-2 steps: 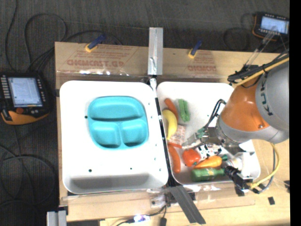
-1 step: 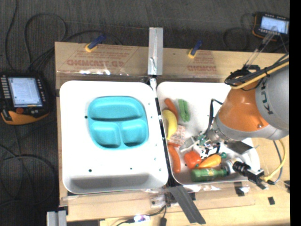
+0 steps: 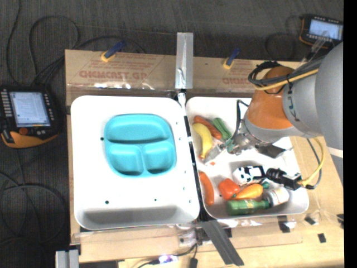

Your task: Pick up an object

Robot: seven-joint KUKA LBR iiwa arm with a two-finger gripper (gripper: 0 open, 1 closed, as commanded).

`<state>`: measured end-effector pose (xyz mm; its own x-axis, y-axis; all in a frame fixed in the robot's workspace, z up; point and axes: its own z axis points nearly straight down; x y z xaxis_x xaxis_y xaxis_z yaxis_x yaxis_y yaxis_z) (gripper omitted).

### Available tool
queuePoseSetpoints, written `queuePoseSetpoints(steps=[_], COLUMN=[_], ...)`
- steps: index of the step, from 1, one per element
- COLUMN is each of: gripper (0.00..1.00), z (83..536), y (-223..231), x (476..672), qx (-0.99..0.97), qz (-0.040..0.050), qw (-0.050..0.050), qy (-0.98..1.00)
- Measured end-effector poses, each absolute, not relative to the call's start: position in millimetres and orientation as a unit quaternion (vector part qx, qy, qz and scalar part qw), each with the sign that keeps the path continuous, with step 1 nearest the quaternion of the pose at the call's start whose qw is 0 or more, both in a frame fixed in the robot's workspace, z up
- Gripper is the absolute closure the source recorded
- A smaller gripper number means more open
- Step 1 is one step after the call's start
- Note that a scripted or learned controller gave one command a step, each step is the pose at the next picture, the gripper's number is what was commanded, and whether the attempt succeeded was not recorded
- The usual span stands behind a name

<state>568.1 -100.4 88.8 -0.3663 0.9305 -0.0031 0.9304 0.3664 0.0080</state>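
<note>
Hovering gripper (image 3: 223, 148) in right bin (image 3: 298, 205), beside banana (image 3: 203, 138) | grip state: cannot tell | toys clustered at bin's left and near edges | teal tray (image 3: 139, 144) in left bin (image 3: 89, 205)

Red print on cardboard sheet (image 3: 134, 71) behind the bins, approx "CHEMCAST GP", faint, repeated partly on right half. Pendant screens (image 3: 25, 108) w/ text too small to read.

A turquoise divided tray (image 3: 139, 144) is lying in the left white bin (image 3: 89, 205). Two handheld control pendants (image 3: 27, 116) (image 3: 322, 31) are sitting on the dark floor, well apart, cables trailing beside them.
</note>
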Motion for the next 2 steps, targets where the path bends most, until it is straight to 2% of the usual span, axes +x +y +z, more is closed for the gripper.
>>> queuePoseSetpoints(steps=[1,2], gripper=[0.0,1.0], z=[87.8,97.6], y=[-128.8,-128.3], x=[650.9,651.6], qx=[0.546,0.545], qz=[0.001,0.0], qw=[0.003,0.005], qy=[0.838,0.838])
